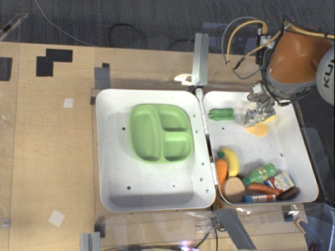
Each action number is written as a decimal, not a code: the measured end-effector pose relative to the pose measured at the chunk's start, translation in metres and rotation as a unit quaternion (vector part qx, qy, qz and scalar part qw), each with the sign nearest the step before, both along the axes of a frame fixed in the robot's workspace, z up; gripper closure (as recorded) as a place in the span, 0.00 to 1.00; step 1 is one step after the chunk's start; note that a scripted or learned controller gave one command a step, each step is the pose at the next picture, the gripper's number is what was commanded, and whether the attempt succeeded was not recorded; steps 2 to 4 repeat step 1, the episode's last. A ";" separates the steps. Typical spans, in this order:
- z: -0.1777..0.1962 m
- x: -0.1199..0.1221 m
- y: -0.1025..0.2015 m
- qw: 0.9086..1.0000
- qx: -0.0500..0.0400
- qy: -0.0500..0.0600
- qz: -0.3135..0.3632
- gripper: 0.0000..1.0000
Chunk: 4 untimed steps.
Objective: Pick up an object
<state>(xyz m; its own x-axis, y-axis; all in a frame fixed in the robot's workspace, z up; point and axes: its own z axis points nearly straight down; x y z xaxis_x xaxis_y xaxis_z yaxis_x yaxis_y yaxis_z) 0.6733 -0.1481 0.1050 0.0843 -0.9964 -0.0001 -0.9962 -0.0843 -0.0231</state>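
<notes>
The gripper (256, 117) hangs low in the far part of the right bin (293, 140), its small metallic fingers pointing down at a flat yellow-orange piece (259, 129) with a rounded outline; the tips sit at or just over that piece's far edge, and whether they are spread or closed cannot be told from this angle; nothing is plainly seen between them; above the wrist the orange band (290, 61) bulges smooth and glossy, with yellow and black cables (243, 41) looping off beside it; just left of the gripper lies a short green pod-shaped object (221, 114), bumpy along its length, apart from the yellow piece; the near corner of the same bin holds a crowded heap of toy foods: a curved yellow banana (231, 160) touching an orange carrot (222, 171), a rounded tan lump (235, 188), a green bottle (260, 173) lying on its side, a small printed carton (281, 181) and a red-and-dark tube (269, 195) against the front wall; the left bin (112, 140), white and shallow with rounded corners, carries a matte green divided plate (159, 133) with three compartments; both bins rest on a pale wood-grained bench (47, 150)
</notes>
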 end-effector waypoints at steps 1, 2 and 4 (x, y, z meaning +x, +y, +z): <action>0.122 -0.005 -0.042 0.996 -0.004 0.002 0.094 1.00; 0.122 -0.005 -0.042 0.996 -0.004 0.002 0.094 1.00; 0.122 -0.005 -0.042 0.996 -0.004 0.002 0.094 1.00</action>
